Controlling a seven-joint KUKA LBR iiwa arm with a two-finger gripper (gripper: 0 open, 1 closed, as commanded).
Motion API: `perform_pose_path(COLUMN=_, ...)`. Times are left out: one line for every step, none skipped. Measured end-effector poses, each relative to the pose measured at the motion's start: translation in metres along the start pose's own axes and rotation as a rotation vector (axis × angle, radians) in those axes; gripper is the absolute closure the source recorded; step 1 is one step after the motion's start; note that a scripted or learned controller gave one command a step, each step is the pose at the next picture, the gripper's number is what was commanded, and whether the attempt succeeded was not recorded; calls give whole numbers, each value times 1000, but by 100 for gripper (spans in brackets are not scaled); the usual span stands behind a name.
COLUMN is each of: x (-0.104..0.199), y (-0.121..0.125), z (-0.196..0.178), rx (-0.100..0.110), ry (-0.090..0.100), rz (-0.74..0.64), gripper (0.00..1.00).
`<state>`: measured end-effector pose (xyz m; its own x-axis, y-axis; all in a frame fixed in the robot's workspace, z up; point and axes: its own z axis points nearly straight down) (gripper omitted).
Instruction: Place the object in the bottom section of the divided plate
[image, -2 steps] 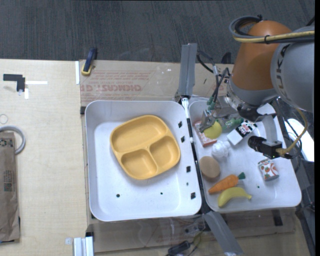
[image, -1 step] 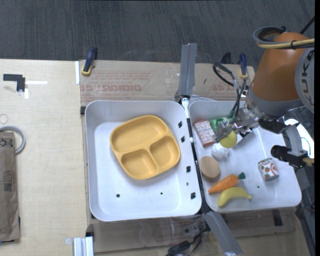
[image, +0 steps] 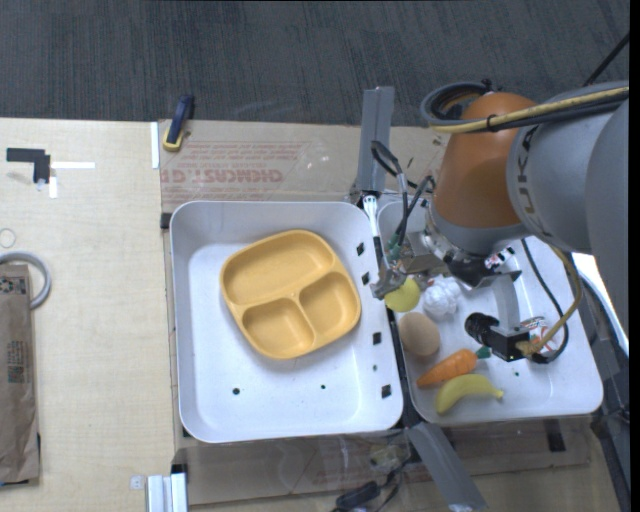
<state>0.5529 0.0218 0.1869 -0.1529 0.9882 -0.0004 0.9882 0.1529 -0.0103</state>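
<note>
So, looking down from the one camera view: your yellow divided plate (image: 290, 293) sits in the left bin (image: 200, 400), tilted a bit, and all 3 of its sections are bare. Nothing has been delivered yet, so I'd say the task is barely started: the pick is what's going on now, and the carry over and the drop into the bottom section are both left to do.

The arm (image: 560, 170) comes in from the right and hangs over the right bin (image: 570, 400). The gripper (image: 397, 275) is down at that bin's left edge, right by the wall between the 2 bins. Just beside and under it is a small yellow-green fruit (image: 404, 296), which looks like the object it's going for. It seems to be touching the tip, or very nearly, but I honestly can't tell how wide the jaws are or whether they've got anything; cables and the wrist hide that part.

Rest of the right bin: a white crumpled ball (image: 441, 298) next to the fruit, a brown potato (image: 420, 335) below it, then a carrot (image: 448, 368) and a banana (image: 468, 393) toward the near edge. All of that is well apart from the plate.

If the grab fails, watch that fruit; it looks round and likely to roll.
</note>
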Motion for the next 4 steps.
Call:
perform_pose_path(x=-25, y=-33, z=0, rx=-1, ry=0, rz=15, gripper=100)
perform_pose_path(x=43, y=-15, z=-8, rx=-2, ry=-1, rz=132, gripper=100)
perform_pose_path(x=96, y=0, z=-58, rx=-2, ry=-4, rz=469, gripper=100)
perform_pose_path(x=180, y=3, z=-33, rx=-1, ry=-5, rz=515, gripper=100)
